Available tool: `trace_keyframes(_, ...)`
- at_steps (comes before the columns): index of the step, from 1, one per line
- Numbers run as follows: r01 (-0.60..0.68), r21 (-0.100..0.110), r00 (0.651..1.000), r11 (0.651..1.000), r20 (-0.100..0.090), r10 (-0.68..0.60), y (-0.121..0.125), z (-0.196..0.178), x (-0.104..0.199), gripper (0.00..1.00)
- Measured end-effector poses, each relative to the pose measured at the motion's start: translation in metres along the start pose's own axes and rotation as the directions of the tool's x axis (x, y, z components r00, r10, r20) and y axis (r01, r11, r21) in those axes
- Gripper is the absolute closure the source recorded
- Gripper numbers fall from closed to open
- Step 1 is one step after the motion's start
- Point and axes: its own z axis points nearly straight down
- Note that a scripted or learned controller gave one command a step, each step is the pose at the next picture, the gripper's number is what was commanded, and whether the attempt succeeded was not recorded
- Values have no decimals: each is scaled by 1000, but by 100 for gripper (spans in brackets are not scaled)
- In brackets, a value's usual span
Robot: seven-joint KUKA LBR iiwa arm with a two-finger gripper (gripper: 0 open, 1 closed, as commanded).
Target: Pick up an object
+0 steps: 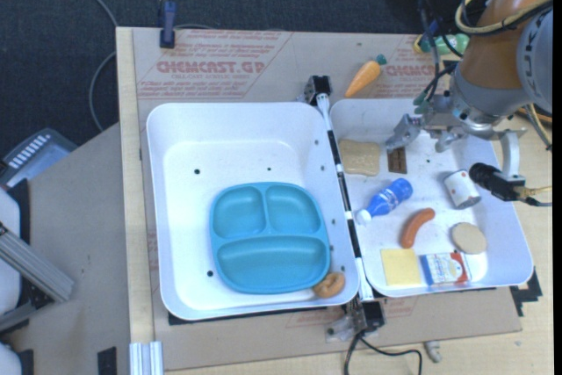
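Right now the gripper (413, 133) hangs open and empty at the upper right of the frame, over the bread slice (360, 157). Bread looks light and soft, so pinch its edges gently.

A single fixed camera looks down at a slant on the bench (263, 48), far enough to frame both white bins: left bin (176, 154) and right bin (509, 233). The arm (496, 39) enters at the view's right; its upper portion appears cropped.
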Motion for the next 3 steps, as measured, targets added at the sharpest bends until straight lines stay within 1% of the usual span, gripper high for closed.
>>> trace_keyframes(1,0,0,1000,1000,0,0,-10,64,-8,0)
trace_keyframes(2,1,-3,1000,1000,0,-1,-6,63,6,0)
trace_keyframes(3,-1,-1,1000,1000,1,1,-109,64,-19,0)
